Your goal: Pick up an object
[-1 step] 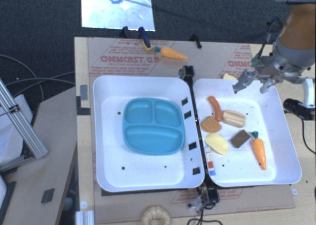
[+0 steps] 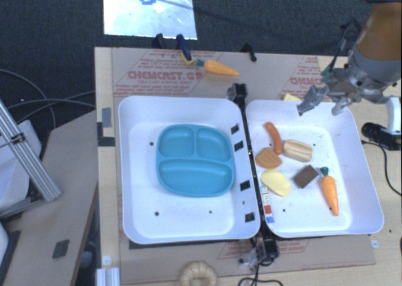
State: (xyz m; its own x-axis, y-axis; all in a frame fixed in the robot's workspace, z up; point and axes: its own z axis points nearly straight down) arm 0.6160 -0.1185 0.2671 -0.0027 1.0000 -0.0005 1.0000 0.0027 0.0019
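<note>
**Choosing a target and coming down square**

The gripper [image 2: 325,100] hangs above the far edge of the right bin [image 2: 352,215], its two fingers spread apart with nothing between them — released, not grasping. Every candidate lies on the bin floor below and nearer the camera: a sausage [image 2: 273,137], a bread roll [image 2: 298,150], a toast-coloured slice [image 2: 268,158], a pale yellow piece [image 2: 276,182], a brown block [image 2: 306,176] and a carrot [image 2: 330,195].

The step in hand looks like the approach, so the useful work is picking well. The carrot sits somewhat apart from the rest, just beside the brown block, with open floor on its other side; it seems the cleanest choice. The sausage, roll and slice crowd together, and a finger dropping among them is likely to nudge a neighbour.

For a long, tapering item, the fingers should straddle it across its narrow width, near the thicker end — a grip along its length would probably slip. Descend straight, close only once low.

The left bin [image 2: 135,215] holds a blue divided plate [image 2: 195,159]; a second carrot [image 2: 218,68] lies outside on the board.
</note>
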